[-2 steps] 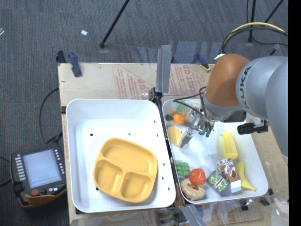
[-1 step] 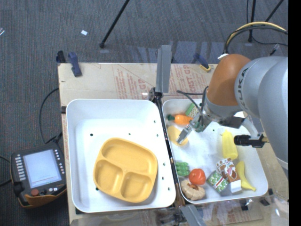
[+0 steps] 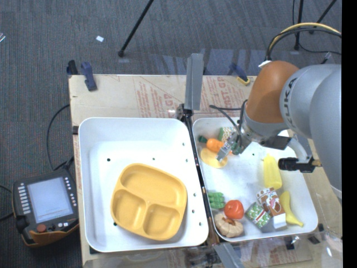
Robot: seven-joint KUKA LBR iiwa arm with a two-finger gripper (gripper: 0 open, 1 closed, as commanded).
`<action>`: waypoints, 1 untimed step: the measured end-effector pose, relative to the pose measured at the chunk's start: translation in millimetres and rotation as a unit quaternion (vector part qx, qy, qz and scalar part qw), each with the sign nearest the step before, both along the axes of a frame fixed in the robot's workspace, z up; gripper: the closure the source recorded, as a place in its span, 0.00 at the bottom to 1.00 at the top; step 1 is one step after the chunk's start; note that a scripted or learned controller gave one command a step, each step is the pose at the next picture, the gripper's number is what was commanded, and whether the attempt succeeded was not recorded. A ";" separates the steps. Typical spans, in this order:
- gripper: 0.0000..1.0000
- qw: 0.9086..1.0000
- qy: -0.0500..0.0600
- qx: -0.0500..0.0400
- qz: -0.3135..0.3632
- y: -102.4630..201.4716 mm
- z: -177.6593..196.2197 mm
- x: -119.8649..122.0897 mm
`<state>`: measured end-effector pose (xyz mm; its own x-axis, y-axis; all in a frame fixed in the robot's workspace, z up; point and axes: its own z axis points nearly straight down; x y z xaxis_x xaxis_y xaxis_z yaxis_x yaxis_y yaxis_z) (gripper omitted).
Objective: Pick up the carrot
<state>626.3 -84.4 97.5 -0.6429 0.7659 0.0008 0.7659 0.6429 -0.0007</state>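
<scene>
Right bin [image 3: 254,177] — carrot [image 3: 213,144] just left of fingers [image 3: 226,149] — spread unclear.

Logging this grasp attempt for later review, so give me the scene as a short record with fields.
target: carrot, upper left of the right bin
pincer: just right of the carrot, low over the bin
carrot held: cannot tell
under carrot: pale yellow disc
right bin, front: tomato, banana, carton
left bin: yellow divided tray

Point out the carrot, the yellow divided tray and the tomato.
small orange carrot [image 3: 213,144], camera view, on its orange body
yellow plastic divided tray [image 3: 179,184], camera view, on its right rim
round red tomato [image 3: 234,209], camera view, on its top
</scene>
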 end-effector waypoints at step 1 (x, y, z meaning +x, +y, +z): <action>1.00 0.988 -0.002 0.000 -0.153 53.1 92.4 -50.0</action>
